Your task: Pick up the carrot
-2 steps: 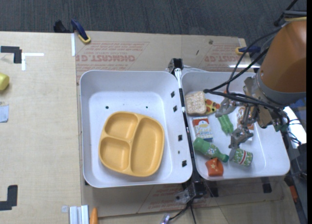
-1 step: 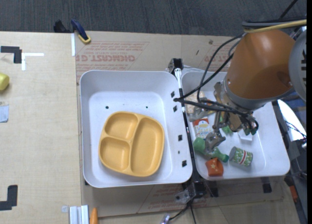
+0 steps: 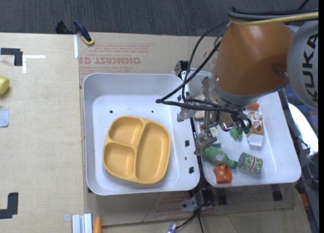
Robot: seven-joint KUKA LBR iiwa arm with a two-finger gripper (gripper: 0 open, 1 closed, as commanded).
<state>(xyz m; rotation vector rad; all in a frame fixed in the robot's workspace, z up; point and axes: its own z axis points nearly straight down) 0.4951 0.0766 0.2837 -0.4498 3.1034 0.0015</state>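
The carrot [image 3: 223, 175] is seen in the right bin [image 3: 283, 173], close to that bin's near-left corner. It is shown as a short, stubby orange-red piece with small pale marks on its upper face. A green, mottled piece [image 3: 218, 156] is laid against its upper-left side, touching it; whether this is the carrot's leafy top or a separate toy cannot be told.

The gripper [image 3: 204, 143] is held low over the left part of the right bin, just above and to the left of the green piece and near the carrot. It is partly masked by cables and by the orange band of the arm [image 3: 253, 49], so whether it is open or closed cannot be told. Nothing is seen to be gripped.

A green-and-white can [image 3: 250, 162] is laid on its side just right of the carrot. A yellow divided plate [image 3: 136, 149] is set in the left bin [image 3: 96, 100].
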